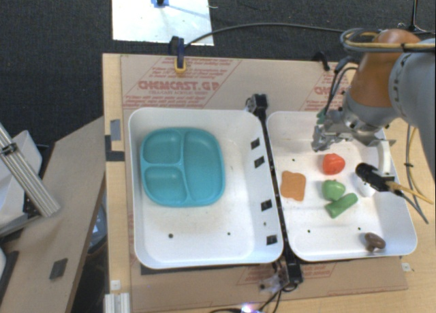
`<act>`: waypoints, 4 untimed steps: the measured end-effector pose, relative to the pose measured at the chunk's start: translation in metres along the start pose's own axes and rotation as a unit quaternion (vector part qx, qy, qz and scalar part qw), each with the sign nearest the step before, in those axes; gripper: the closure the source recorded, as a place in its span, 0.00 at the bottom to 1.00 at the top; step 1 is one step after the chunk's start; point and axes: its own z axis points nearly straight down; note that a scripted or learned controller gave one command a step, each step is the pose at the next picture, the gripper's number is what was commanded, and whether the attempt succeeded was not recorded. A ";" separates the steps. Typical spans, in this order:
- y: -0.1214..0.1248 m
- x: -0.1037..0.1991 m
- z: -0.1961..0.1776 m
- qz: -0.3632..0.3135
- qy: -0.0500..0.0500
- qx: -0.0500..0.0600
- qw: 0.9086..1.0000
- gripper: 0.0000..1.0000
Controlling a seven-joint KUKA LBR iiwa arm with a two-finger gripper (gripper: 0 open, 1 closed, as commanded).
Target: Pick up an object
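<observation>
At the right of the frame the end effector is seen lowered over the upper part of the right bin, just up and left of a red-orange object; whether anything is gripped cannot be told. Below it are found an orange flat piece, two green objects touching each other, and a brown lump (near the bin's lower right corner). A teal divided plate is held by the left bin on the desk.
</observation>
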 end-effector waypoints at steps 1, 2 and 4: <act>-0.009 0.000 -0.055 0.001 0.000 0.000 1.000 1.00; -0.009 0.007 -0.100 -0.002 0.000 0.000 1.000 1.00; -0.011 0.061 -0.128 -0.004 0.001 0.001 1.000 1.00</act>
